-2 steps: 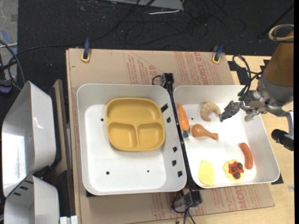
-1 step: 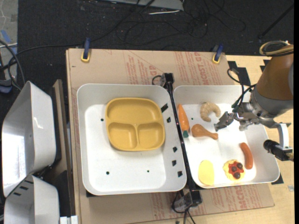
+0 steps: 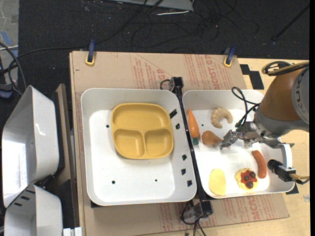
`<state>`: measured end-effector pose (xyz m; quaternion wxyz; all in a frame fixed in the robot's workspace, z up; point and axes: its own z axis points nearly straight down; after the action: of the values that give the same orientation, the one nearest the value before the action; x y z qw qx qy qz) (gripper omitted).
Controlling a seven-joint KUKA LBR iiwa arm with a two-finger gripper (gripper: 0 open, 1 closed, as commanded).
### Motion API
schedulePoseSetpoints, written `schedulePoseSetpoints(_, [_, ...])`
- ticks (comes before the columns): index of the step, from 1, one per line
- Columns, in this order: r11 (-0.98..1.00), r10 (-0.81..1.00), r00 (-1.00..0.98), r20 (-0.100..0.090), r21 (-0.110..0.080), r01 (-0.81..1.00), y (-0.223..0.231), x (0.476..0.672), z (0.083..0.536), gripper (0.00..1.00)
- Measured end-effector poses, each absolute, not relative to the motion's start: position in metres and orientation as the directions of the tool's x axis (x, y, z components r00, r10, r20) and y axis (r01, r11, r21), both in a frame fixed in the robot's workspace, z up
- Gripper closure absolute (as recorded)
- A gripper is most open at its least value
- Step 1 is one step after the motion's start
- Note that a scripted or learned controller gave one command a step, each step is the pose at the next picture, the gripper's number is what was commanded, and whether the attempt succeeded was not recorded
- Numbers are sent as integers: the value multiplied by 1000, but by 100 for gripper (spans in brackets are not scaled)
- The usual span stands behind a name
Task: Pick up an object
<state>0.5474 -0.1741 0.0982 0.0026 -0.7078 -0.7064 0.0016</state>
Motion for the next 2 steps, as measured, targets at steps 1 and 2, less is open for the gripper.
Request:
schedulePoseSetpoints(1, [-1,1000,1,0,-1,1000,-174,547,92,0])
schedulePoseSetpoints(2, [-2,1000,2,0,0,1000,-174,548,102,100])
